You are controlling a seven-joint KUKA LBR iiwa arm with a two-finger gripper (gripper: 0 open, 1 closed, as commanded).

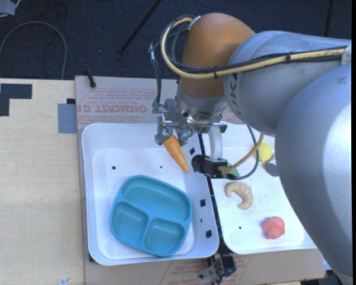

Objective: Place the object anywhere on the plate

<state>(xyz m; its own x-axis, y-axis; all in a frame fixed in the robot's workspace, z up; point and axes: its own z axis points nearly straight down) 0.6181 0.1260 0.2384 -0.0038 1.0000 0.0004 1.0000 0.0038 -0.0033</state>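
Note:
An orange carrot (177, 152) hangs tilted, thick end up, with my gripper (167, 136) shut on its top. It is above the left bin (101, 159), just up and right of the blue three-compartment plate (151, 215), which lies flat in the lower half of that bin. The carrot's tip points down-right, toward the divide between the two bins.
The right bin (249, 242) holds a beige croissant-shaped toy (240, 193), a pink-red lumpy toy (273, 227) and a yellow ball (264, 153) partly behind the arm. The big grey arm covers the upper right. A wooden bench top (29, 189) lies to the left.

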